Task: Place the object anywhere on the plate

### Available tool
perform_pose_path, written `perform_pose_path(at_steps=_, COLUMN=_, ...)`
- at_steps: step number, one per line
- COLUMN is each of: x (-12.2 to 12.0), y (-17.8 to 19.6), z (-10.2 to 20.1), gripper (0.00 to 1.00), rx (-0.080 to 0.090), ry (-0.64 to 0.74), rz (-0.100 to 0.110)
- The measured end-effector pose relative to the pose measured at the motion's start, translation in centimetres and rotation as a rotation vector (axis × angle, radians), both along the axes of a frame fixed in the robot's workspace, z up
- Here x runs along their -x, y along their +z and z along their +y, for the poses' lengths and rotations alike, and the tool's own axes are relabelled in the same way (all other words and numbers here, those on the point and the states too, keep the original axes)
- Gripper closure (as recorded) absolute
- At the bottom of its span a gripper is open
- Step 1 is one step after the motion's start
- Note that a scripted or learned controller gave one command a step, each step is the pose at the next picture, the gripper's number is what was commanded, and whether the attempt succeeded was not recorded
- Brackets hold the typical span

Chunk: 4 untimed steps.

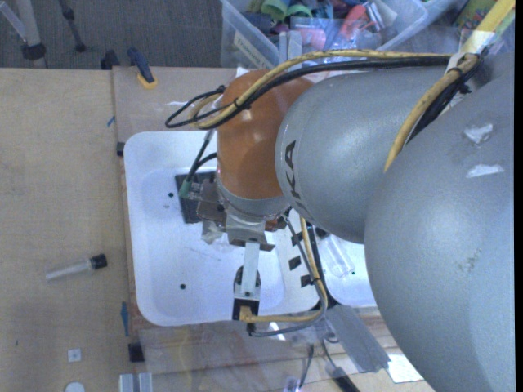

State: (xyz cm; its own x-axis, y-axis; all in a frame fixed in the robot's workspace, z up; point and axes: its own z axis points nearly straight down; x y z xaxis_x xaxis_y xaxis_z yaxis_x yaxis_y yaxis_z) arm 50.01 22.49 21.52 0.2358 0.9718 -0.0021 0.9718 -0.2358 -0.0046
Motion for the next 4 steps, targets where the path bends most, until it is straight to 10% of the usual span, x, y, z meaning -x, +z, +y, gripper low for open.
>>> perform_pose_path(at_steps=1, x=2.1, y=19.5, z=0.0, gripper=1.0, rx=0.0, ry=0.068, rz=-0.003)
perform_pose_path(at_steps=2, x=1.9, y=15.3, z=0.0, gripper=1.0, rx=0.002, ry=-0.215, rz=0.0)
perform_pose_path(at_steps=3, x=2.2, y=-5.0, z=-0.1, gripper=1.0, rx=0.002, ry=-0.318, rz=0.0)
perform_pose_path(at_steps=4, x=2.1, y=-1.4, z=0.0, gripper=1.0, rx=-0.001, ry=0.029, rz=-0.003)
